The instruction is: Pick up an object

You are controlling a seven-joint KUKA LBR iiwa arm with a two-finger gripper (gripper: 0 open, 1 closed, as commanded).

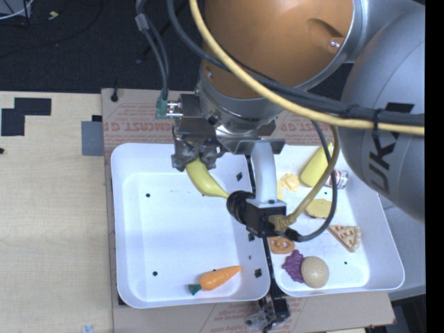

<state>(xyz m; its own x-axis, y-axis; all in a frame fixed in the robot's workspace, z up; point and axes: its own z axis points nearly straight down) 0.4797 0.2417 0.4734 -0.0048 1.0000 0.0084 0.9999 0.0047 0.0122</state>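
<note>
Arm (298, 40) reaches in from right, above left bin (128, 220) | gripper (196, 159) clenches banana (205, 180) over the back edge | carrot (216, 278) lies near front.

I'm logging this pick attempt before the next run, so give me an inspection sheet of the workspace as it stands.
Surface: two white bins, left bin and right bin, on a cardboard sheet.
Job's things: banana raised at the gripper; carrot in the left bin; pizza slice, purple grapes, beige egg and yellow pieces in the right bin.
Clutter: nothing seen.
Grippers: fingers closed around the banana's upper end.
Cables: yellow cable and black cables along the arm.
Surroundings: wooden bench, dark floor behind.
</note>
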